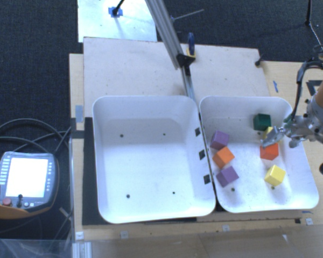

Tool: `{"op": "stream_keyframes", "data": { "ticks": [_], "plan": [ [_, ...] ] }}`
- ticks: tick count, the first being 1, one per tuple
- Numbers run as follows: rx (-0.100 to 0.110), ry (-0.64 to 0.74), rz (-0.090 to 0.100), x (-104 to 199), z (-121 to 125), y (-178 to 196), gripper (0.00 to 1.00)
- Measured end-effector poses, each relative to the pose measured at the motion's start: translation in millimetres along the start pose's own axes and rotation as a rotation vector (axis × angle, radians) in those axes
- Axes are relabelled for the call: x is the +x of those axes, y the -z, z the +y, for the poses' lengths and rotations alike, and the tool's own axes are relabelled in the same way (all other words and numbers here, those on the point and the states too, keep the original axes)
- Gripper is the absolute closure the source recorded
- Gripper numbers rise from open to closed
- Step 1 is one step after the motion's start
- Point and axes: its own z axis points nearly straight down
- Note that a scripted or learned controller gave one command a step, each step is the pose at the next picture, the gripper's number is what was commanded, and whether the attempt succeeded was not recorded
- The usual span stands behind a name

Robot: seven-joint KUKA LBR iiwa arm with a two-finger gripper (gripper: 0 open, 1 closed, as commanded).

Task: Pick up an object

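The arm reaches in from the right, and its tool (273,137) hangs over the right bin (242,200), low above the far-right part of the floor. The metal fingertips sit just above an orange-red cube (269,152), with a small yellow piece (268,130) showing right beside them — whether that piece is pinched between the fingers or merely lies next to them cannot be told, and how far apart the fingers stand cannot be told either.

The blocks all lie in the right bin. A dark green cube (262,121) rests near the far wall, just behind the tool. A yellow cube (275,175) lies nearer the front, below the orange-red one. Towards the bin's left wall three blocks stand in a loose column: a purple cube (219,140) at the back, an orange cube (223,157) touching or nearly touching it, and a second purple cube (227,176) in front.

The left bin (113,208) sits beside it on the bench (134,63) (its floor shows a few small dark spots). A teach pendant (22,184) lies at the far left.
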Motion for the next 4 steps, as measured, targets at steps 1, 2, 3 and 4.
{"op": "stream_keyframes", "data": {
  "ticks": [1,2,3,4],
  "plan": [
    [-0.001,-0.001,0.0,0.0,0.1,0.2,0.0],
    [0.003,-0.002,0.0,1.8,1.9,-41.4,0.0],
    [0.003,-0.003,0.0,1.6,-1.4,-83.4,0.0],
    [0.003,-0.003,0.0,1.7,-1.6,-123.4,0.0]
  ]
}}
